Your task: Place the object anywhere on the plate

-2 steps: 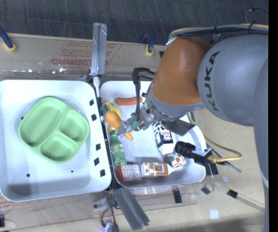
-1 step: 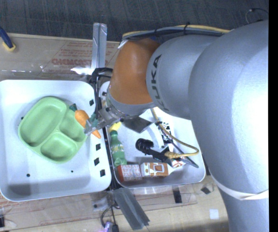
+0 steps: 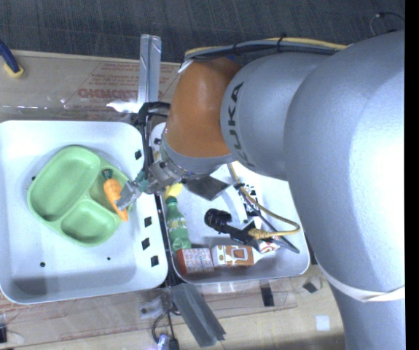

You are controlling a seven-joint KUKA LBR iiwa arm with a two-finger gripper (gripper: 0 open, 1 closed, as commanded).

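Clamping the carrot (image 3: 113,192) in its gripper (image 3: 127,195), we hover at the plate (image 3: 71,188) rim just beneath, ready to drop.

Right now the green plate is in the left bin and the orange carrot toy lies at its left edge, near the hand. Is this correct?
Not quite. In the camera view the orange carrot toy lies at the right edge of the green plate, not the left. The rest holds: the plate is in the left bin and the hand is close by.
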